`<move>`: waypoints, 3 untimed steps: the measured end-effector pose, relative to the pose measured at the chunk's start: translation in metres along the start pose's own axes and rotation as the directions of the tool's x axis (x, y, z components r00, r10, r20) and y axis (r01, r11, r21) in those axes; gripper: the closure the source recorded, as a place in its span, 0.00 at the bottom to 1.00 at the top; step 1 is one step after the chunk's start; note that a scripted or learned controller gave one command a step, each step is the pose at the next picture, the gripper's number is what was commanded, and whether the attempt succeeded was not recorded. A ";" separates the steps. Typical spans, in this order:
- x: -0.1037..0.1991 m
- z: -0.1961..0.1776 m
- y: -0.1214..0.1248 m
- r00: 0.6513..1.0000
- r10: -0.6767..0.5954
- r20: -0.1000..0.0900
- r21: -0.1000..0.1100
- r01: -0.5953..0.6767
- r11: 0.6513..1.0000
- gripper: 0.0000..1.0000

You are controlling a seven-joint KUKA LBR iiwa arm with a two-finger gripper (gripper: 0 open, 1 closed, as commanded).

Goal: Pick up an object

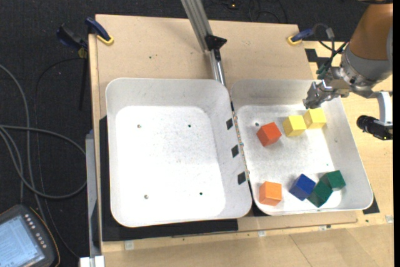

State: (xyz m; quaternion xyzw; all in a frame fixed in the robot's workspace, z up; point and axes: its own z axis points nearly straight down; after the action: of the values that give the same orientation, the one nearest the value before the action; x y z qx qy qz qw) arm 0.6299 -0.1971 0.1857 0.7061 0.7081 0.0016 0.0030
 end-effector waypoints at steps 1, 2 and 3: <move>0.000 -0.064 0.006 1.000 -0.001 0.001 -0.002 0.001 1.000 1.00; 0.000 -0.101 0.007 1.000 -0.001 0.000 0.000 0.001 1.000 1.00; 0.046 -0.085 0.012 1.000 -0.004 -0.003 0.007 0.004 1.000 1.00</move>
State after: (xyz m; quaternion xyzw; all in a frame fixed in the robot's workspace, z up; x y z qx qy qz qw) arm 0.6416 -0.1510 0.2704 0.7047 0.7095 0.0001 -0.0002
